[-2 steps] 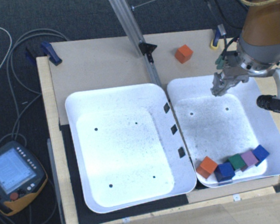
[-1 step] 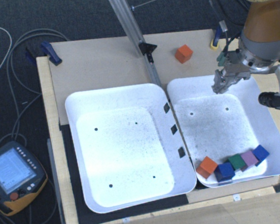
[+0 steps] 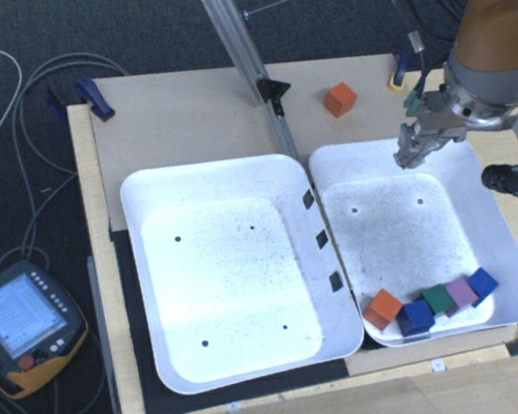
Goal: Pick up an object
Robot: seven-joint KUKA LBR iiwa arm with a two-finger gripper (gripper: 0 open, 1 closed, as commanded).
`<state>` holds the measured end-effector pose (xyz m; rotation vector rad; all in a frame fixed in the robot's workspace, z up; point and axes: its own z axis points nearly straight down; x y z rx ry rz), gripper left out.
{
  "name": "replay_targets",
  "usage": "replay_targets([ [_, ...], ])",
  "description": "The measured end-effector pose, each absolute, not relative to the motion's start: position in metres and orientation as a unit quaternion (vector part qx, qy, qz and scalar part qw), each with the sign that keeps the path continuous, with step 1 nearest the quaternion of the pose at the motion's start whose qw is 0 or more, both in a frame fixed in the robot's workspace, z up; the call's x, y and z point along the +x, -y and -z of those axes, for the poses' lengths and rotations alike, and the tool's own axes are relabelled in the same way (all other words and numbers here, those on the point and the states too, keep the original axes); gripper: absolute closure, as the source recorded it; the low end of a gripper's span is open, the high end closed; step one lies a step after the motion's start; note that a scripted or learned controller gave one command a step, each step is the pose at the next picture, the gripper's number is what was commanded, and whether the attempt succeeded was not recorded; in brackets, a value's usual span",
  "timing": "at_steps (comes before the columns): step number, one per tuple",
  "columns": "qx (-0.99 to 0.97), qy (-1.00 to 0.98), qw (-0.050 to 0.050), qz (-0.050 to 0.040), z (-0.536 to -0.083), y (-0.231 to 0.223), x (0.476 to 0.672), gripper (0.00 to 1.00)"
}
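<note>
Dark carpet surrounds the bench point(image 3: 190, 116). Blocks point(image 3: 433, 303) are clustered at the right bin's point(image 3: 384, 223) near edge; the gripper point(image 3: 413, 151), jaw state indiscernible, should be lowered squarely over one.

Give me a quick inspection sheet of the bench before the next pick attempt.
Surface: bench board bears two white bins, left bin and right bin, side by side.
Job's things: five blocks along the right bin's near edge: orange block, dark blue block, green block, purple block, blue block.
Clutter: a second orange cube on the board behind the bins.
Grippers: pincer over the right bin's far rim, nothing seen in it.
Cables: loose cables on the floor, left.
Surroundings: teach pendant on the floor, left.
</note>
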<state>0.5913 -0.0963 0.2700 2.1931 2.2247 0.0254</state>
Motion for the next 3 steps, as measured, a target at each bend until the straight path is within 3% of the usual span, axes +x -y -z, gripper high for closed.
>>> replay_targets([
  [3, 0.7, -0.714, 0.012, -0.0099, -0.302, 0.095, 0.593, 1.0],
])
